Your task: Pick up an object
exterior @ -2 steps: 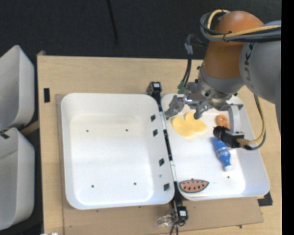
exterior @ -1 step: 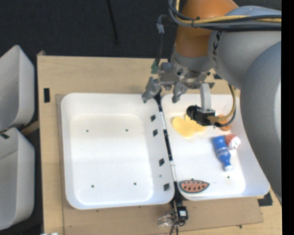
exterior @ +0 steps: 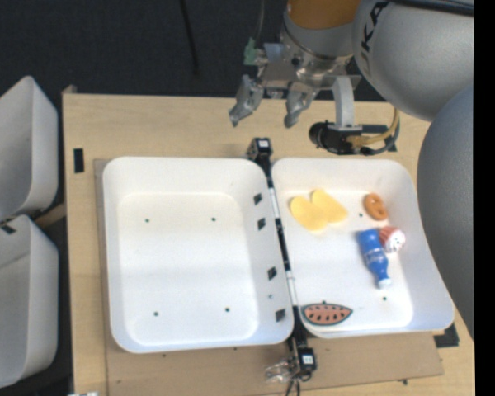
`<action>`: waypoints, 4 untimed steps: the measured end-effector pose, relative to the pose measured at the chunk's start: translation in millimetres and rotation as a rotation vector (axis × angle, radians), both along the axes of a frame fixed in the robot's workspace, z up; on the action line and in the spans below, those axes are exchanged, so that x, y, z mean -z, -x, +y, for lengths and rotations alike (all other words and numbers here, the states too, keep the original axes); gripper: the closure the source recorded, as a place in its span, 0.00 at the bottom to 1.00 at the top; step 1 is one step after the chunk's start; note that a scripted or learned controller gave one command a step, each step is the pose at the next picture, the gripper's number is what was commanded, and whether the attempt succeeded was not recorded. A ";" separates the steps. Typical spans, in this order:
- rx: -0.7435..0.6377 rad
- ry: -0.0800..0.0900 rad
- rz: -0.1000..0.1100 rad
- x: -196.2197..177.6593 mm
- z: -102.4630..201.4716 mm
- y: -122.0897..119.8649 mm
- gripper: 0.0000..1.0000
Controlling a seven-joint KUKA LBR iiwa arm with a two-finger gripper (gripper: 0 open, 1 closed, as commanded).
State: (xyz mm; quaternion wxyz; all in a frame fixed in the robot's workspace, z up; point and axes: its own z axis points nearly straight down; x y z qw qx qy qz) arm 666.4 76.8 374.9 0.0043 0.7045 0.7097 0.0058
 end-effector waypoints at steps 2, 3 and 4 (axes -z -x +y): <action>0.003 0.002 -0.007 -186.3 -9.1 -23.4 1.00; 0.011 0.004 0.015 -175.5 -73.5 -2.1 1.00; 0.020 0.008 0.012 -175.7 -203.8 4.7 1.00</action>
